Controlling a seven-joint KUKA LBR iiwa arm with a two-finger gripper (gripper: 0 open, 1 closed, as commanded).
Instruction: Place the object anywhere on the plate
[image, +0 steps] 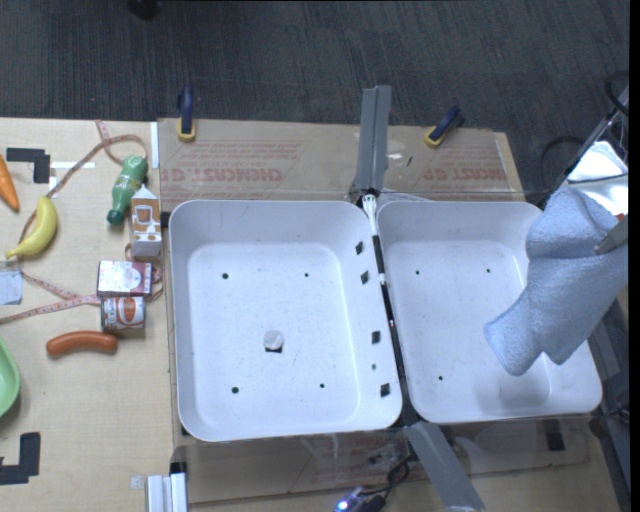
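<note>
While the small round piece (273, 342) lies in the left bin (260, 270) toward the table's near edge, the tool (512, 352), wide or narrow I can't tell, hangs over the right bin (450, 300) and should cross over and descend squarely.

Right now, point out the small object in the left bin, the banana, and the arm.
Small grey object (273, 342): camera view, on its top face.
Banana (36, 229): camera view, mid-curve of the yellow body.
Arm (556, 290): camera view, on its grey covered body above the right bin (440, 400).
</note>
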